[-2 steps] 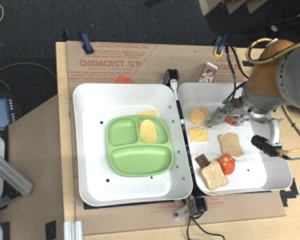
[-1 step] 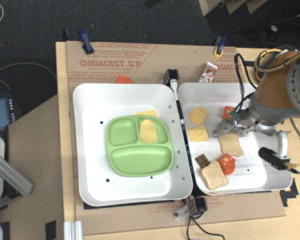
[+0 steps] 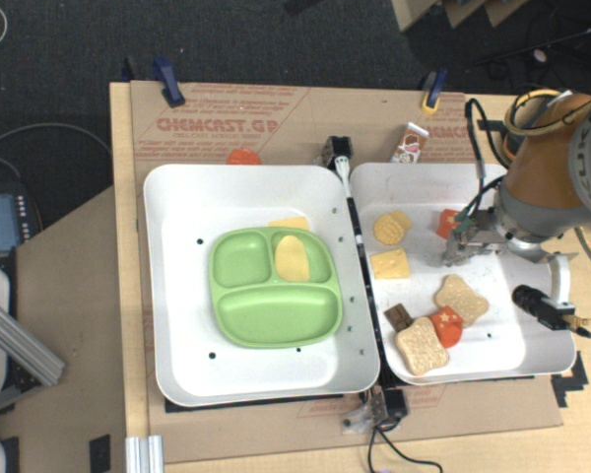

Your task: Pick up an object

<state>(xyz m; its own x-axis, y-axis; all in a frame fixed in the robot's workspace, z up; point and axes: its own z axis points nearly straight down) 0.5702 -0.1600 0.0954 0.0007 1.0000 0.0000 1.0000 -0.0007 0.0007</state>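
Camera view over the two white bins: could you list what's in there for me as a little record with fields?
left bin: green divided plate with a pale yellow piece in its upper right compartment
right bin: round yellow cracker, yellow cheese square, two bread slices, red star-marked piece, small brown piece, red piece
gripper: low in the right bin, beside the red piece; grasp cannot be judged
bench: small carton behind the right bin

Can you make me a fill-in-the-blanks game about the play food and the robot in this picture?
1. The green tray sits in the ____ bin.
2. The tray's top right compartment holds a pale ____ piece.
3. The gripper is over the ____ bin.
4. The round yellow cracker lies just above a yellow ____ cracker.

Missing words: left; yellow; right; square
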